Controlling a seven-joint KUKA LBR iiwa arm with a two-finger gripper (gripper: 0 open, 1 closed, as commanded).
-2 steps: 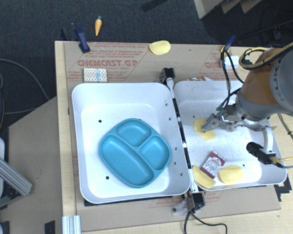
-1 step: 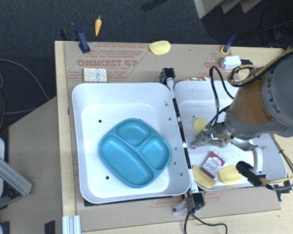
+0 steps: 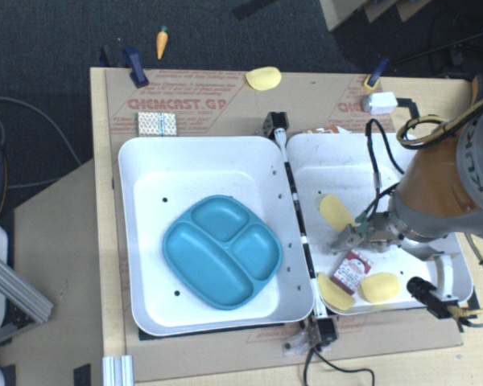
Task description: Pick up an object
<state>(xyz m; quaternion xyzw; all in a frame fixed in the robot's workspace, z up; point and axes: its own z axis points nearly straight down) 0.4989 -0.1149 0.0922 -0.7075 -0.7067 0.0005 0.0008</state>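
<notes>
My gripper point(image 3: 348, 238) sits low in the right bin point(image 3: 342, 155), finger state unclear, just above the red packet point(image 3: 348, 273), with yellow pieces point(image 3: 336, 211) close by and a blue tray point(image 3: 220, 252) in the left bin point(image 3: 137, 175).

The arm point(image 3: 451, 191) runs off the picture's right edge, and its bulk hides most of the right bin's point(image 3: 338, 155) floor and far wall behind the gripper point(image 3: 350, 238). The gripper itself is blurred and dark, too indistinct to read, and the small red packet point(image 3: 350, 272) just below it carries print too small to make out. Below the packet, a yellow piece point(image 3: 336, 293) lies partly tucked against the bin's near rim, and above the gripper a reddish thing point(image 3: 326, 131) peeks over the far rim, too little of it showing to name.
</notes>
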